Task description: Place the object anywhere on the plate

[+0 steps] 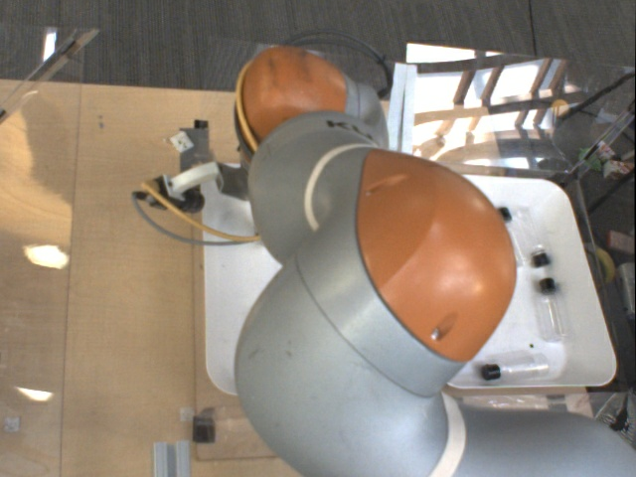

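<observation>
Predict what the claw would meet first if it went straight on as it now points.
The claw points toward the view's left, over the wooden bench beyond the white bin. Nothing stands in that line; if it tilts down, it likely meets bench wood first. Depth is unclear.

My bench [99, 296] is flat, pale brown wood. It fills the left side under me, and bright spots of light shine on it. A white bin [588, 311] sits on the wood at the right. It is shallow, with round corners. My arm [397, 296] covers its middle, so I see its left edge and its right end. A small black block [202, 428] sits on the wood just beside the bin's lower left corner. A little grey metal piece [169, 457] lies near that block.
</observation>
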Controlling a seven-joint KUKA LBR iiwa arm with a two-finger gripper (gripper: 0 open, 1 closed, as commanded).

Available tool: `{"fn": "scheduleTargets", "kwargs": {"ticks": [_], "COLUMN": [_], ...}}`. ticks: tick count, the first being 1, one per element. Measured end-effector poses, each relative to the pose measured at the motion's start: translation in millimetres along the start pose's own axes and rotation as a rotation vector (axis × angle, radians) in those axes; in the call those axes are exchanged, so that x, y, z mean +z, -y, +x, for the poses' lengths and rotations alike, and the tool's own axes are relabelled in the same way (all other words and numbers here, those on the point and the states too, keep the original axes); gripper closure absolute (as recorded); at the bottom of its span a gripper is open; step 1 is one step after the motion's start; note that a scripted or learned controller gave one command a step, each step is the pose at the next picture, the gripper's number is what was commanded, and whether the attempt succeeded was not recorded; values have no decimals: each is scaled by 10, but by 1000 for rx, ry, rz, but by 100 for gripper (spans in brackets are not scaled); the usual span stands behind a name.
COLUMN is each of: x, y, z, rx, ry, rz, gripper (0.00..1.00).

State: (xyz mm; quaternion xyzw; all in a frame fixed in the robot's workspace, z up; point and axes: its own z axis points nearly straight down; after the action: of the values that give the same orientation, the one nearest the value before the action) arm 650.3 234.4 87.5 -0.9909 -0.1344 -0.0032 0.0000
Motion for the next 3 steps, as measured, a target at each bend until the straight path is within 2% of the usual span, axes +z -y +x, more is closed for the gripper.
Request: {"fn": "scheduleTargets", "kwargs": {"ticks": [1,2,3], "x": [6,6,-560], "y": [-2,-2,-237], "z": [-4,-4,-104], "rx": [1,1,67], "ry": [2,2,1], "rz": [0,0,1], "gripper": [0,0,0]}}
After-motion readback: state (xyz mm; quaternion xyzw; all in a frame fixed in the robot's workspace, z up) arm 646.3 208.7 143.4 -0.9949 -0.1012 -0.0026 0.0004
